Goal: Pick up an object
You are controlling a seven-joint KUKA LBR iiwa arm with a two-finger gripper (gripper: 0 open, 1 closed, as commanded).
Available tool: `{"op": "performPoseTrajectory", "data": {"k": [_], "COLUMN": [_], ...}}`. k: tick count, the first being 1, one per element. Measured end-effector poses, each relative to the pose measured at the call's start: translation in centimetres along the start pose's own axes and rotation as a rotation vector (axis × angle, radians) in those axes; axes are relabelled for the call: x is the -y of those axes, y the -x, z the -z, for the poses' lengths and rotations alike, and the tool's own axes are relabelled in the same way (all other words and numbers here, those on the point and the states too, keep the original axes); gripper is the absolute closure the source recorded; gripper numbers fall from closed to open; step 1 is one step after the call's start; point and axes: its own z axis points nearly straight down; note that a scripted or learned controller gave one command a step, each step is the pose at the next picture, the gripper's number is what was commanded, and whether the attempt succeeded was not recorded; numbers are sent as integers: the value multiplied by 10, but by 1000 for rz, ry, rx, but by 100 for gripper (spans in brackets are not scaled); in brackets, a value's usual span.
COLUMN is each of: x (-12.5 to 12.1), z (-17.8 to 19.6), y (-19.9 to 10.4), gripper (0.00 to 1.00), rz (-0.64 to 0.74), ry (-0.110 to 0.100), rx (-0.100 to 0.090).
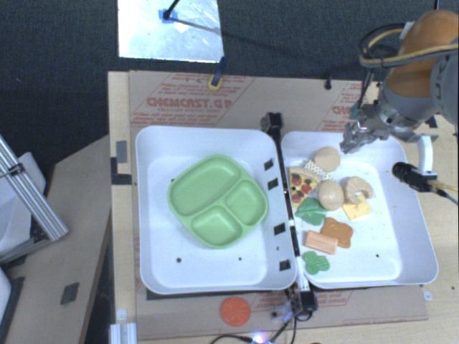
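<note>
At the two o'clock corner of the view, above the far rim of the right-hand shallow white bin (412, 224), we see the grey two-finger gripper (351, 143) of the arm with its orange band (429, 36). Its tip hangs just beyond the twelve o'clock edge of a cluster of toy food, and nothing shows between its fingers; how far they are parted we cannot tell at this scale.

The candidates for picking all lie in that bin. A pale beige rounded bread roll (326, 158) sits nearest the gripper, at about seven o'clock from it. Below it lie a pizza slice with red dots (303, 180), a second tan egg-shaped piece (330, 194), a cream-and-brown lumpy piece (357, 188), a yellow cheese block (356, 210), a green leaf (311, 211), an orange-brown biscuit (337, 231), a salmon-pink flat bar (320, 243) and a small dark-green clover shape (315, 263). Several of these touch or overlap.

The left-hand white bin (154, 264) bears a light-green three-compartment plastic plate (217, 201).

We judge the task to be at the approach step: no object is lifted. The next move calls for travel toward seven o'clock and a descent over one piece, preferably the roll, which stands apart from its neighbours at the cluster's far edge.
</note>
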Motion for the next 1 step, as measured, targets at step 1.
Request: {"op": "performPoseTrajectory", "data": {"k": [1], "x": [-1], "z": [25], "y": [0], "gripper": [100], "rz": [3], "ry": [-1], "rx": [0]}}
